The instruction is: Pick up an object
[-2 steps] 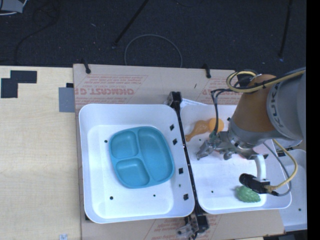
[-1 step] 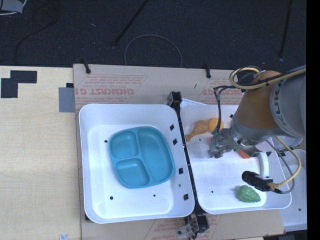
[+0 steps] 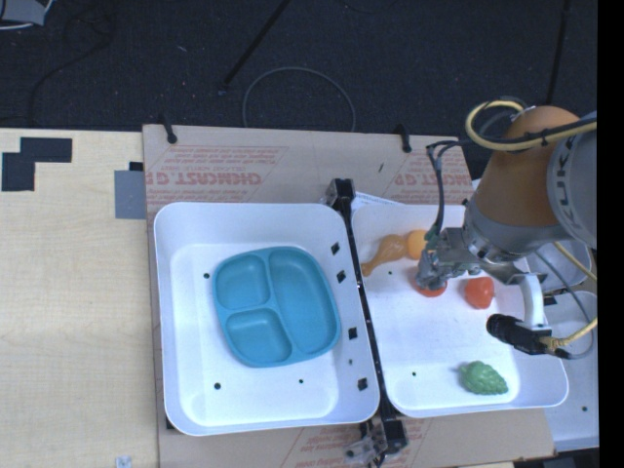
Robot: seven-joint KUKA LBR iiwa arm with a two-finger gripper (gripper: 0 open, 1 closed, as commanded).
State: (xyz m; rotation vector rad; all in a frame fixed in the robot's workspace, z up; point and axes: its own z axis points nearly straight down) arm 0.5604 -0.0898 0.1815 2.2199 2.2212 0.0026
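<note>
The end effector (image 3: 434,273) sits low over a small red round object (image 3: 431,287); its opening I cannot tell. Crowded by the orange gourd-shaped toy (image 3: 390,251) beside it, the grasp could slip.

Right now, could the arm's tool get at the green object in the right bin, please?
Probably yes. The green object lies alone near the right bin's front corner, nothing on or against it, and the tool is already over that bin.

Blue divided plate (image 3: 276,305) seen in left bin (image 3: 185,232), 3 compartments. Right bin (image 3: 419,398) just beside. Cardboard sheet (image 3: 244,169) laid under both; wooden bench (image 3: 68,310) at left.
</note>
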